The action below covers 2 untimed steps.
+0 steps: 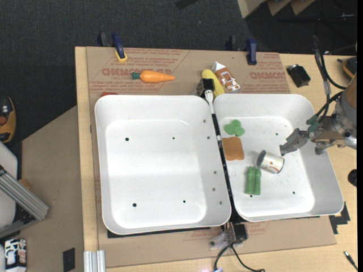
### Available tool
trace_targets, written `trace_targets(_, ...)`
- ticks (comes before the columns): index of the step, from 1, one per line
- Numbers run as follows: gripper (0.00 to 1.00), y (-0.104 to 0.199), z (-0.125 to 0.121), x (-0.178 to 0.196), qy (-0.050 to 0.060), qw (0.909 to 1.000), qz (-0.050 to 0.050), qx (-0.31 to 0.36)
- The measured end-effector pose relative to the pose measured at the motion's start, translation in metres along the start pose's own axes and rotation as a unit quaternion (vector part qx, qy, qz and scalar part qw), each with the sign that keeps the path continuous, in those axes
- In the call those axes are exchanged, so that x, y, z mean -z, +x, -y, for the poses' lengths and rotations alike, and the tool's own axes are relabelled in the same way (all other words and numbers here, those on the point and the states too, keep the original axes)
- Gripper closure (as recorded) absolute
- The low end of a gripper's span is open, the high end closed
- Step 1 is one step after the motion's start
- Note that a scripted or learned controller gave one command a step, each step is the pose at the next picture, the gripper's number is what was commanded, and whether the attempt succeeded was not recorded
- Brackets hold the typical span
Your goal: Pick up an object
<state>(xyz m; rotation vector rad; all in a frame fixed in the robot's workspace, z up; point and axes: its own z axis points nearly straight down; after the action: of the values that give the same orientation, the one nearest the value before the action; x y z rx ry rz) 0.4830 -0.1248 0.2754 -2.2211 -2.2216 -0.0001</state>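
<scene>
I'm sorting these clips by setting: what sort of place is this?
Probably a robot lab test bench: two white bins on a cardboard sheet clamped down with blue clamps, and toy food like a carrot lying around.

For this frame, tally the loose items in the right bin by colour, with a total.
Green: 2, a leafy piece and a long block
Brown: 1, a flat slab
White and silver: 1, a small can
Total: 4

On the brown cardboard sheet [187, 67] under my two bins I see red printed lettering along its far edge, at the left and again at the right. It is mirrored or upside down and too blurred for me to read. I can read no other text.
</scene>
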Motion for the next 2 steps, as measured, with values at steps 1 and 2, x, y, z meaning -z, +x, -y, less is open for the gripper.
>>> trace_targets(1,0.0,0.048,-0.063,-0.085,0.001,1.0,-0.001,0.003)
trace_targets(2,0.0,0.021,-0.059,-0.161,-0.008,1.0,0.003,0.0)
